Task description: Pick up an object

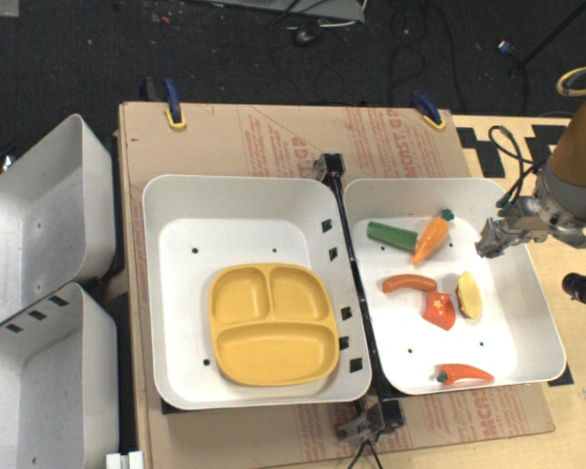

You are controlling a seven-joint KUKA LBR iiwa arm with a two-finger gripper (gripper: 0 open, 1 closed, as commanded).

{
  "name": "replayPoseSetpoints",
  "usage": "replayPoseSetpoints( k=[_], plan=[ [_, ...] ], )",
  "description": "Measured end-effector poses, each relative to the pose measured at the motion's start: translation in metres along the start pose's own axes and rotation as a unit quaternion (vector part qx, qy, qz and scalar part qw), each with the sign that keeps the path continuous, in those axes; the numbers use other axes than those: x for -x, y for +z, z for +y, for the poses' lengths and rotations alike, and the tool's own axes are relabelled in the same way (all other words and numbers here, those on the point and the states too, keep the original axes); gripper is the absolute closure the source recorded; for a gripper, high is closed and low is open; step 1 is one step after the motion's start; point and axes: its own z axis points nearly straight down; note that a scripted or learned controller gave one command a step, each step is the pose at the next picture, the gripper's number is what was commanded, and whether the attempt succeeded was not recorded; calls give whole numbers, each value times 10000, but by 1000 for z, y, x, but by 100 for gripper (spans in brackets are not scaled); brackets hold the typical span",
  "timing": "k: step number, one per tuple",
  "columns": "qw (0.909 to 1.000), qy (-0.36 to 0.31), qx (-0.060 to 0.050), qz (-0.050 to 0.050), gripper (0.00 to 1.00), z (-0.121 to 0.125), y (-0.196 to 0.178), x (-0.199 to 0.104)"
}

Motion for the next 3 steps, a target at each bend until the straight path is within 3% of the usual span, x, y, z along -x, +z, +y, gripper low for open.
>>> replayPoseSetpoints(
  k=[1, 3],
  plan=[
    [10000, -19, 12, -4, 100, 2, -54, 0],
    [10000, -48, -18, 17, 100, 15, -54, -114]
  ],
)
